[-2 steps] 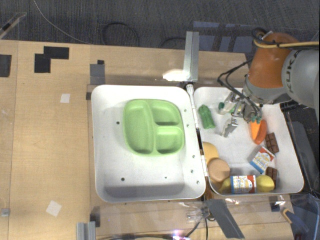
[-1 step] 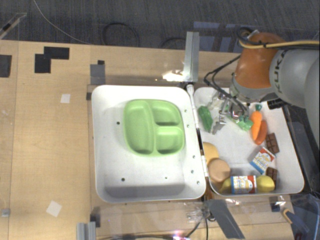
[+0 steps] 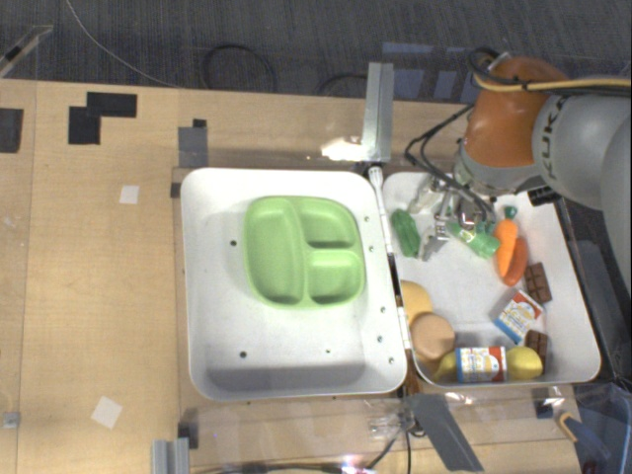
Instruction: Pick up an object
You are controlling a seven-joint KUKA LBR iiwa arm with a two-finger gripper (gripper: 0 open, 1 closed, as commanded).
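My gripper hangs low over the back part of the right bin, under the orange wrist band. Its fingers stand open with nothing between them. A green pod-shaped toy lies just left of it, by the bin's left wall. Just to its right lie a green bottle-like item and an orange carrot. Toward the front of the bin are a tan bun, a yellow piece, a labelled yellow item, a small carton and two brown chocolate pieces.
The left bin holds a green divided plate. A metal post stands behind the gap between the bins. Cables loop beside the wrist. The arm's grey body covers the back right corner.
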